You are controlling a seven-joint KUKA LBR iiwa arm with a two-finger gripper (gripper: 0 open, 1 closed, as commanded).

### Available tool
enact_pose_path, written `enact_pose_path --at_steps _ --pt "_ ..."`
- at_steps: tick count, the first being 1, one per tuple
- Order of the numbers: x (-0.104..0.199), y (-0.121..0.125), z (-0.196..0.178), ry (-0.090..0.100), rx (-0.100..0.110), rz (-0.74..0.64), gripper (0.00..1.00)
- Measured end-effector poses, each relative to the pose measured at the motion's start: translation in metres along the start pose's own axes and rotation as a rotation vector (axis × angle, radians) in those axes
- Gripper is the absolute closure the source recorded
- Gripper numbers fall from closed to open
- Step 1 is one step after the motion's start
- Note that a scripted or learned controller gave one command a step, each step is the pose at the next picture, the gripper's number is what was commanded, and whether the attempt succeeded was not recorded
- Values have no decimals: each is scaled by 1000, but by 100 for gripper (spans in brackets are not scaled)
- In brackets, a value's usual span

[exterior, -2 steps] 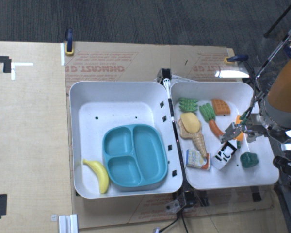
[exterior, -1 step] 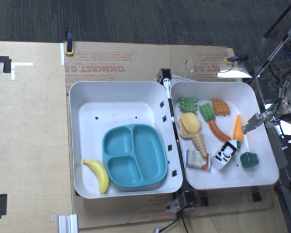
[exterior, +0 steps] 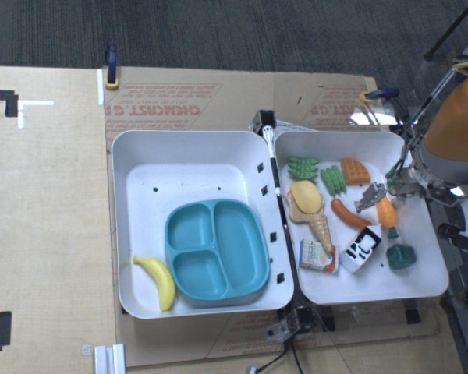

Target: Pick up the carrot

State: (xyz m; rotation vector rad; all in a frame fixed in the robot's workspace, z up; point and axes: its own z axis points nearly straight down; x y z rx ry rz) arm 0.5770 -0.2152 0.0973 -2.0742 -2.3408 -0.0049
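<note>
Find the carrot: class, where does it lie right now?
The carrot lies in the right bin, toward its right side, just beside the gripper, with the red sausage on its left.

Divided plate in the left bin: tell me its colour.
Teal blue: the divided plate, seen in the camera view.

Two white bins (exterior: 132, 170). One banana (exterior: 161, 280), one blue divided plate (exterior: 217, 249). One carrot (exterior: 386, 211), one sausage (exterior: 349, 213), one ice-cream cone (exterior: 318, 229), two green vegetables (exterior: 303, 167).
</note>
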Motion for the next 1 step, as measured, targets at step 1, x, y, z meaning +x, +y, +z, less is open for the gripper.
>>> enact_pose_path --at_steps 1 --pt "-2 1 -10 -7 -5 1 100"
